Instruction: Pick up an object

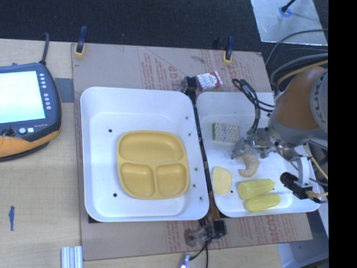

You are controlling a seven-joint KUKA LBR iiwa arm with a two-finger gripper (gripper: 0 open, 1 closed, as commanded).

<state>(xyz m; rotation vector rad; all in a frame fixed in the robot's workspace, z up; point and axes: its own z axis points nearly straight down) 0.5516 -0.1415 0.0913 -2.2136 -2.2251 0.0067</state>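
Floor (139,7): dark carpet-like surface beyond the far edge of the bench.
Bench (33,205): pale wood top, flat.
Board (167,66): brown sheet laid on the bench under both bins, printed with faint reddish writing too small to read; two clamps hold its far edge.
Left bin (97,149): shallow white tray with rounded corners, smooth plastic.
Right bin (228,113): same make, touching the left bin along one side.
Arm (298,108): grey with an orange band, entering from the right over the right bin.
Pendant (25,108): screen lit white, orange-and-dark casing, far left on the bench.
Divided plate (152,164): yellow, three compartments, in the middle of the left bin.
Gripper (249,147): low over the right bin, beside the shrimp; finger state cannot be told.
Corn pieces (256,188): two, yellow, near right of the right bin.
Yellow slice (222,180): flat, pale.
Shrimp (249,164): curved, tan.
Patterned block (225,132): small, greenish speckled.
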